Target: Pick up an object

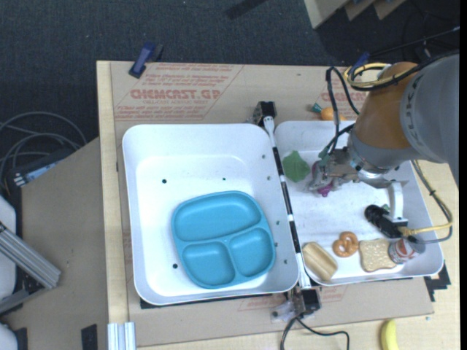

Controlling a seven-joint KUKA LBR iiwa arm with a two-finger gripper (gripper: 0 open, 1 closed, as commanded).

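Though its grip is unclear, the hand [325,179] hangs beside the green piece [295,166] near the inner wall of the right bin [321,221].

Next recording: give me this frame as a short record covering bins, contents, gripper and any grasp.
left bin: blue three-compartment plate
right bin: green item beside the dividing wall; bread roll, doughnut and toast slice along its lower edge
gripper: low over the right bin's upper part, just right of the green item
grasp: cannot tell; small purple thing at its tip
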